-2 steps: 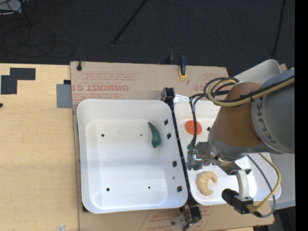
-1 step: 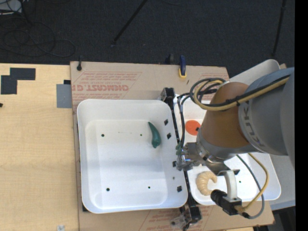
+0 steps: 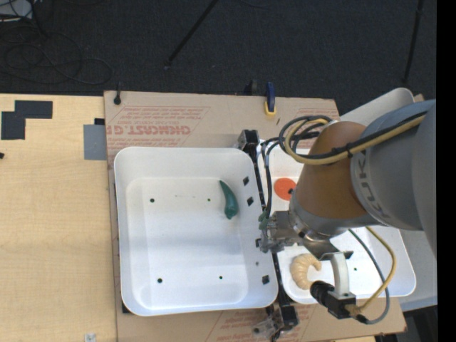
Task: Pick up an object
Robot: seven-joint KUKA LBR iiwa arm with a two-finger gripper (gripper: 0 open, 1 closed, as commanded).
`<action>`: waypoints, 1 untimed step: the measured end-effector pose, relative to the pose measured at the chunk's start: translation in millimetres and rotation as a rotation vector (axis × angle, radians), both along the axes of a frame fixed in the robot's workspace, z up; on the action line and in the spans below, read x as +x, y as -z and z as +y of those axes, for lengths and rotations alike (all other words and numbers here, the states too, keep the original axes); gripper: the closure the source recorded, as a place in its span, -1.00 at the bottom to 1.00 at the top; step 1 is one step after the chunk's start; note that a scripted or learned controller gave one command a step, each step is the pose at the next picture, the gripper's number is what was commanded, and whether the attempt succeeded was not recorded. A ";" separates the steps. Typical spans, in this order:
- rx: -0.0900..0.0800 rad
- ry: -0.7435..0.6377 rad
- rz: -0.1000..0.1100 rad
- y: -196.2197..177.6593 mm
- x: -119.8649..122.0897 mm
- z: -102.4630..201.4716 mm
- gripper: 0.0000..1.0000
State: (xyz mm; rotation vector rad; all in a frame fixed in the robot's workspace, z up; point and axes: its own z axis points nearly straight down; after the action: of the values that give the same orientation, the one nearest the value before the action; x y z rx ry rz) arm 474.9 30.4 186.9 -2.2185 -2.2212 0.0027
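A: From the camera view, where's the gripper (image 3: 267, 235)?

B: Low over the right bin (image 3: 399, 280), by the divider. Whether the jaws are released or clenched, I cannot tell.

A: Candidates?

B: Cream croissant-shaped toy (image 3: 305, 270) just right of them; green curved piece (image 3: 229, 200) left, in the left bin (image 3: 135, 191). Likely approach stage; next, centre over one.

Two white bins (image 3: 132, 191) (image 3: 402, 280); one green piece (image 3: 229, 200); one cream piece (image 3: 305, 270); one orange disc (image 3: 285, 188).

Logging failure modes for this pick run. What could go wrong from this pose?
1. The pincer sits at the divider between the bins, so descending could strike a bin wall.
2. The teal curved object lies off to the side, so a close here likely misses.
3. Cables could snag.
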 end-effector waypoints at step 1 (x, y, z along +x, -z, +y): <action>0.001 -0.002 0.000 0.0 4.4 25.9 1.00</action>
State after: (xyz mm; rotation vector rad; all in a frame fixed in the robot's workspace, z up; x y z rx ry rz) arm 479.3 56.3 186.9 -2.2163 -2.2226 0.0024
